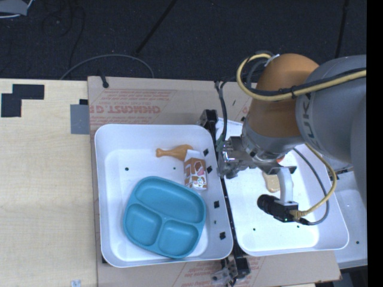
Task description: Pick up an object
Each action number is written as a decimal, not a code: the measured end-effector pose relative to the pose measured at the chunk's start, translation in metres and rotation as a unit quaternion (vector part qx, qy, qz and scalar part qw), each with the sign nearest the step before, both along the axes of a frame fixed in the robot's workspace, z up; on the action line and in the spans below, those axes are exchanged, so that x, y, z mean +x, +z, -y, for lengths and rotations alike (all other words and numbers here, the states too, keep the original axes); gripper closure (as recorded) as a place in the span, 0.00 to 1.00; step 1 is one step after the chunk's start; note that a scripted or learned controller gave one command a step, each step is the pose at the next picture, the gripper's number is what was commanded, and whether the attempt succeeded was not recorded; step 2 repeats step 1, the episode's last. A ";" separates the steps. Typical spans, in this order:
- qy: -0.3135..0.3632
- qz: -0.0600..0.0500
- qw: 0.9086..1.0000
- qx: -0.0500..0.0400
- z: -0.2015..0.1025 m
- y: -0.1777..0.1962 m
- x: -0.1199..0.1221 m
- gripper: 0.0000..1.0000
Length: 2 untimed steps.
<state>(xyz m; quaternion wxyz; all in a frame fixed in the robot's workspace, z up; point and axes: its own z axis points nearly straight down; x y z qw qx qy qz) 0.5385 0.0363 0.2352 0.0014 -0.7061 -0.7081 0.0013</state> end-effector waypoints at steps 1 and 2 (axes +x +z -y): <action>0.001 0.001 1.000 0.000 -0.050 -0.008 0.030 1.00; 0.001 0.001 1.000 0.000 -0.050 -0.008 0.030 1.00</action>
